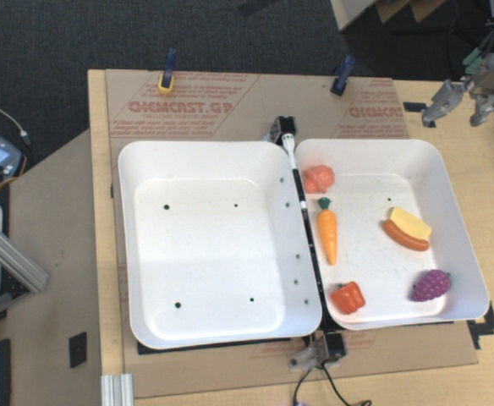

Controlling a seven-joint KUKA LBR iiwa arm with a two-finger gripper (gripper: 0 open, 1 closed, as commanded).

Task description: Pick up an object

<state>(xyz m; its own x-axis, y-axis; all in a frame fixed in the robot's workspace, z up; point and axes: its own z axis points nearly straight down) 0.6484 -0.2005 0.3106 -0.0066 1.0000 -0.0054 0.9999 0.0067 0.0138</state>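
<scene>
The right bin (450, 193) holds several toy foods. A pink lump (319, 178) lies at its far left, with an orange carrot (327, 236) just below it along the left wall. A red pepper (347, 297) sits at the near left. A yellow and orange bun (408, 228) lies right of centre, and purple grapes (430, 285) rest near the front right corner. My gripper (460, 108) hangs beyond the bin's far right corner, above the bench, away from every object. It is open, with nothing between its fingers (437, 108).
The left bin (137, 227) sits beside the right one on a cardboard sheet (230, 100). Blue and yellow clamps (168, 73) (343, 74) hold the sheet's far edge. A black clip (282, 128) joins the bins at the back.
</scene>
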